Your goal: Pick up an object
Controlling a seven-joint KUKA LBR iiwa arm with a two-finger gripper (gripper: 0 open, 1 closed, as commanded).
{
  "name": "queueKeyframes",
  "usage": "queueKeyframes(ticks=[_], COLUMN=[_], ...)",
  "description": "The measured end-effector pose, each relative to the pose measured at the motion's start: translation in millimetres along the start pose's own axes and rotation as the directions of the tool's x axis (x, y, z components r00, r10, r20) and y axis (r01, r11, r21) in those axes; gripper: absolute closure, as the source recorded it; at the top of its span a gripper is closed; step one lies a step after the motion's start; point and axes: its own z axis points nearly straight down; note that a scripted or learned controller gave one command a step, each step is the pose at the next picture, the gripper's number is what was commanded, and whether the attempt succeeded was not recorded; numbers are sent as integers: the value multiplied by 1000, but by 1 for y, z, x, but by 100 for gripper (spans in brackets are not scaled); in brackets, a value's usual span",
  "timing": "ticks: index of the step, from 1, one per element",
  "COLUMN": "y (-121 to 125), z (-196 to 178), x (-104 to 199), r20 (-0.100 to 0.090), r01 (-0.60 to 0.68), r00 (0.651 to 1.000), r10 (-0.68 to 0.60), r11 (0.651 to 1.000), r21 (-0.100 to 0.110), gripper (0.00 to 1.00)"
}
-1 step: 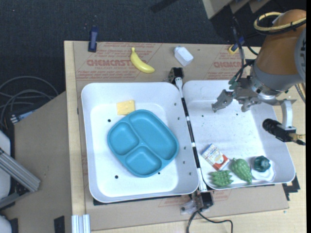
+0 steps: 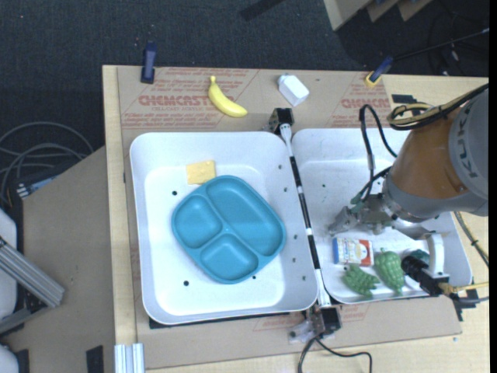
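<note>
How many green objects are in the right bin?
2: one green object at the near edge, another green object just right of it. The arm may hide more.

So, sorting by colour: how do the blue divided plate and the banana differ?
The blue divided plate is broad, blue and lies inside the left bin; the banana is small, yellow, curved and lies on the bench behind that bin. Both lie untouched.

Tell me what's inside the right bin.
The right bin holds a small red-and-white packet and two green toys near its front edge. The arm covers much of the bin's right side.
</note>
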Motion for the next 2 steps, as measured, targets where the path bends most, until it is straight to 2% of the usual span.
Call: queueKeyframes(ticks=[1,2], y=[-40,7], z=[1,7], x=[-63,-110], r20=[1,-2], r01=[0,3], r00=[1000,1000], r10=[0,-3], r11=[1000,1000], r21=[-1,-3], gripper=[0,0])
